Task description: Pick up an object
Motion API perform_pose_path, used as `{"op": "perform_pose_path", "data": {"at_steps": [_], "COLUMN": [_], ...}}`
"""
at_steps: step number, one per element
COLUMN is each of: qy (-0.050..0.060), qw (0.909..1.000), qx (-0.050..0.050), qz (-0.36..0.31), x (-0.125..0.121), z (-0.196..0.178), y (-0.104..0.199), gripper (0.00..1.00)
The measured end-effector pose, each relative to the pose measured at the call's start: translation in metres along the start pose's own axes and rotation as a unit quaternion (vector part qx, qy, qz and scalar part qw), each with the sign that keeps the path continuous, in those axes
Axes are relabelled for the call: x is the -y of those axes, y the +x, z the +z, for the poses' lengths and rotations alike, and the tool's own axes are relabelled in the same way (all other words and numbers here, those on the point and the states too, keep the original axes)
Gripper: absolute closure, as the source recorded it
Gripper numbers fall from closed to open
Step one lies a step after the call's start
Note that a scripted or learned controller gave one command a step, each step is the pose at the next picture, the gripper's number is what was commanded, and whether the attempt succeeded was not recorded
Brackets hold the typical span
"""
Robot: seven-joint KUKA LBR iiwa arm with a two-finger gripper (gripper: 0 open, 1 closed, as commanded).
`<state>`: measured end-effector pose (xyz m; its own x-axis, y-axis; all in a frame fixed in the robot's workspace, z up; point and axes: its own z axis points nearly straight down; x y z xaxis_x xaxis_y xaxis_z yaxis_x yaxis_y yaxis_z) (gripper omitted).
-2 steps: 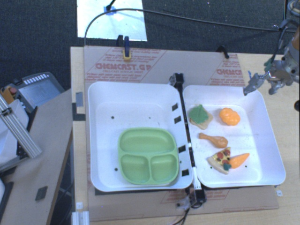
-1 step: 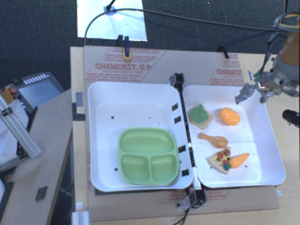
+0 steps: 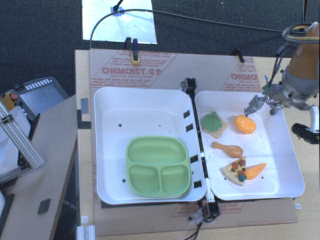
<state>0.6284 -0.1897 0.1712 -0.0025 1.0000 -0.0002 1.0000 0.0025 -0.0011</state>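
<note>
You have two shallow white bins side by side on the bench. The left bin carries a pale green plastic tray with three compartments, set toward its near right corner.

The right bin holds the pickable items: a green leafy toy on a tan base by the divider, a round orange toy fruit just to its right, a brown toy drumstick below them, and nearer you a toy pizza slice touching an orange toy carrot.

Your grey two-finger gripper hangs over the far part of the right bin, just above and to the right of the orange fruit, apart from it. Its fingers are spread and nothing sits between them. None of the toys blocks the fruit from above; the leafy toy is its closest neighbour.

Red lettering on the cardboard sheet under the bins reads roughly "CHEMCAST GP"; the same print near the right corner is only partly legible. A yellow and black clamp grips the sheet's far edge.
</note>
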Motion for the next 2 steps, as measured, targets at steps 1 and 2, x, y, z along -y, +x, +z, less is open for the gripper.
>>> {"op": "perform_pose_path", "data": {"at_steps": [1, 2], "qy": [0.0, -0.011], "qw": [1.0, 0.9999], "qx": [0.0, 0.004], "qz": [0.001, 0.0], "x": [0.002, -0.004], "z": [0.057, 0.036], "y": [-0.008, -0.011], "gripper": [0.0, 1.0]}}
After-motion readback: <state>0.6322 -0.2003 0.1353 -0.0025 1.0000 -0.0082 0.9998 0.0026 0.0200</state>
